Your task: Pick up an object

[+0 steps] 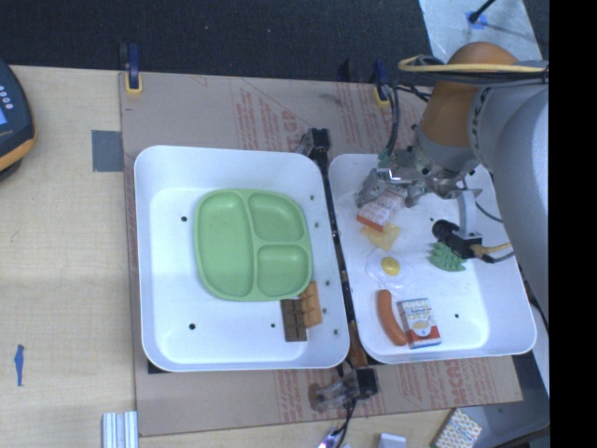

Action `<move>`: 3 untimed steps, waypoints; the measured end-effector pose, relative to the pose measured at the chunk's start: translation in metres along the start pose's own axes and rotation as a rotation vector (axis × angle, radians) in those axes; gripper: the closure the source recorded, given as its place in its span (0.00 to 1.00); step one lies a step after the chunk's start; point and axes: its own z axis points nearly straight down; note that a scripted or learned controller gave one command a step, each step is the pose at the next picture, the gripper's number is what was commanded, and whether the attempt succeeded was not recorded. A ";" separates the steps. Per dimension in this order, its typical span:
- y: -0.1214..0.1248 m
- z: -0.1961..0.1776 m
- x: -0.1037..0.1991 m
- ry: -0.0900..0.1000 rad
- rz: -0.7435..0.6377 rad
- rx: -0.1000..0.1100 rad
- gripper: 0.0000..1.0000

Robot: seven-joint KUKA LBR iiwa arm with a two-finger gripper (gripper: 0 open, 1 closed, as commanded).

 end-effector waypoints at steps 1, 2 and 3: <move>-0.055 0.001 0.005 0.001 0.003 0.008 0.00; 0.000 -0.001 0.014 0.000 0.000 -0.003 0.00; -0.002 -0.012 0.013 0.000 -0.001 0.002 1.00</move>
